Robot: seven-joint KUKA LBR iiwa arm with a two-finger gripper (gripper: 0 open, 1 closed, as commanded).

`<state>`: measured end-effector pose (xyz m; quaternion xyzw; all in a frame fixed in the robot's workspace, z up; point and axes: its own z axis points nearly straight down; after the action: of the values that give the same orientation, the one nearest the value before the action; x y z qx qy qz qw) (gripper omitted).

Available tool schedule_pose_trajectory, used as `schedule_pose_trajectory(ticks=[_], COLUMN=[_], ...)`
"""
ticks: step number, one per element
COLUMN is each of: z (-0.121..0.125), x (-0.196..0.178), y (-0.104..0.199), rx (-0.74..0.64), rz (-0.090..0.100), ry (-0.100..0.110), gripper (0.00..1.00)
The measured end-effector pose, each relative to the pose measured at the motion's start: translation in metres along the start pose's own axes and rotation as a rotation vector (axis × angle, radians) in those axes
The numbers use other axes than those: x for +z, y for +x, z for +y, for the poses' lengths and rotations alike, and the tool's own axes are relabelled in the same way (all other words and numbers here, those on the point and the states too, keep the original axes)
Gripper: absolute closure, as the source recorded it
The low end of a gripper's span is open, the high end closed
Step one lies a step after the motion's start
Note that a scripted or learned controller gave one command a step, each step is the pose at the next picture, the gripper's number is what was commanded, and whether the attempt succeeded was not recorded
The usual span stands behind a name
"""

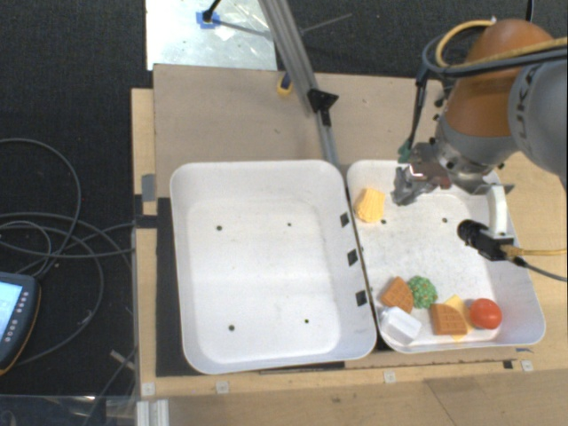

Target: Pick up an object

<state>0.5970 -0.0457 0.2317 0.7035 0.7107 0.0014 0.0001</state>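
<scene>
Claw (410, 185) hung over right bin's (524, 322) far edge, beside yellow piece (370, 205); finger state could not be told; no legible writing.

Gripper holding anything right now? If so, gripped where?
Nothing visibly held. The gripper hangs over the right bin, beside the yellow piece, with no object seen between its fingers.

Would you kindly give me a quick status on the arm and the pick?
Gripper above right bin, nothing seen held. Nearest item: yellow piece, just left of it. Other toys clustered at bin's near edge, not in the way.
</scene>
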Motion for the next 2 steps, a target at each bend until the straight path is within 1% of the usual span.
schedule_pose_trajectory(ticks=[1,2], z=[0.003,0.014], x=[0.010,0.010], y=[0.052,0.098], rx=[0.000,0.000], rz=[0.001,0.000], ry=[0.002,0.000], gripper=[1.00,1.00])
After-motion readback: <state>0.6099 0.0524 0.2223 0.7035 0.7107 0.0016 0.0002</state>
